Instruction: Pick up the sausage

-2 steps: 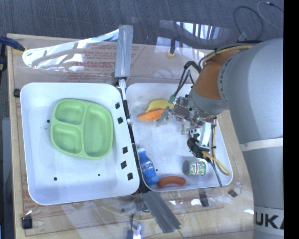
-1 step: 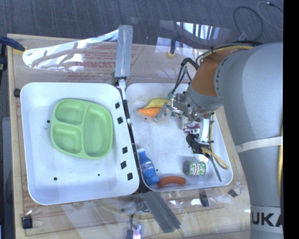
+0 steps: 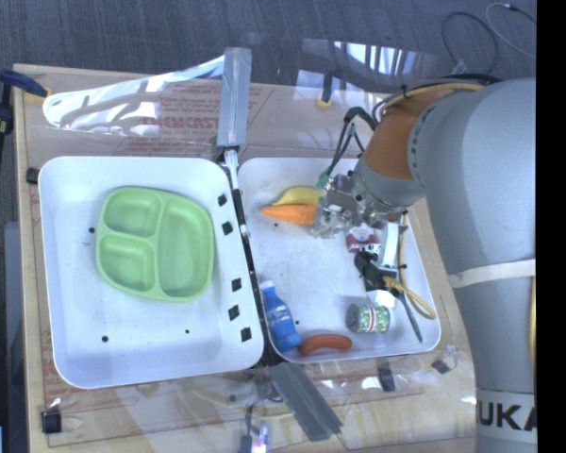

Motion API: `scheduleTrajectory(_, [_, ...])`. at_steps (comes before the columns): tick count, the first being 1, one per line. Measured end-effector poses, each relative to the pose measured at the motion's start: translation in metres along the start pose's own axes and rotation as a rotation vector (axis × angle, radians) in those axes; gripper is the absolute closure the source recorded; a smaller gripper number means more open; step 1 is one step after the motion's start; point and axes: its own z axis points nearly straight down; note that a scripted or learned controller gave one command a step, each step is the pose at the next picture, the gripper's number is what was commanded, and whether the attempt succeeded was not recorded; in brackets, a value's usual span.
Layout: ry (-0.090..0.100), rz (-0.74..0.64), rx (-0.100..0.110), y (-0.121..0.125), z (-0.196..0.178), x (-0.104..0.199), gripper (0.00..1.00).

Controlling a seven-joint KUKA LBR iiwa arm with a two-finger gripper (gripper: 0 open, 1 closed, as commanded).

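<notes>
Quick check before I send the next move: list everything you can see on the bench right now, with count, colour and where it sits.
Bins: 2, white, side by side on the bench.
Plate: 1, light green with three sections, in the left bin.
Sausage: 1, reddish brown, lying at the near edge of the right bin.
Bottle: 1, blue with a white cap, right bin near the divider, just left of the sausage.
Can: 1, green and white, right bin, right of the sausage.
Banana: 1, yellow, far part of the right bin.
Carrot: 1, orange, against the banana.
Arm: 1, grey with an orange band, reaching in from the right.
Gripper: 1, dark metal, low over the carrot's right end, far from the sausage.
</notes>
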Motion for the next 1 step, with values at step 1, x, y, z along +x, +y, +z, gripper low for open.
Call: scheduleTrajectory(1, [0.0,-0.001,0.001,-0.0001,0.0003,0.0001,0.0])
